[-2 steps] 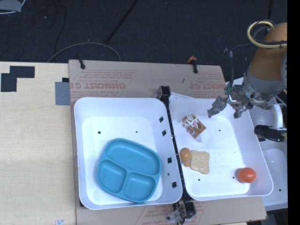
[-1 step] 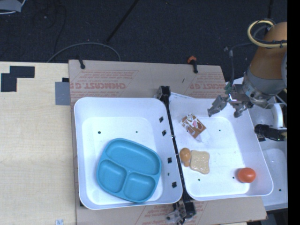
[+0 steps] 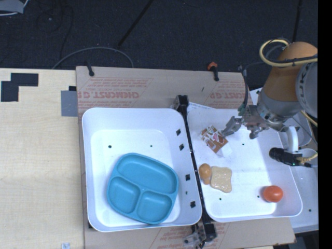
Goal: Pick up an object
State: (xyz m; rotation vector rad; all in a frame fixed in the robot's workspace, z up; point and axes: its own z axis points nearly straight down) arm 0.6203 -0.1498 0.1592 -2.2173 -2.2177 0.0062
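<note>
Snack packet [image 3: 214, 138] lies in the right bin [image 3: 290, 211], just beside the end effector [image 3: 243, 128], whose fingers are spread apart, holding nothing.

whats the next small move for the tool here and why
Probably ease the tool a little toward the small brown and white packet and lower onto it. The tool hangs over the right bin with nothing between its fingers, and the packet is the nearest item, just to its left in the view. The bread slice and the orange ball lie farther off.
</note>
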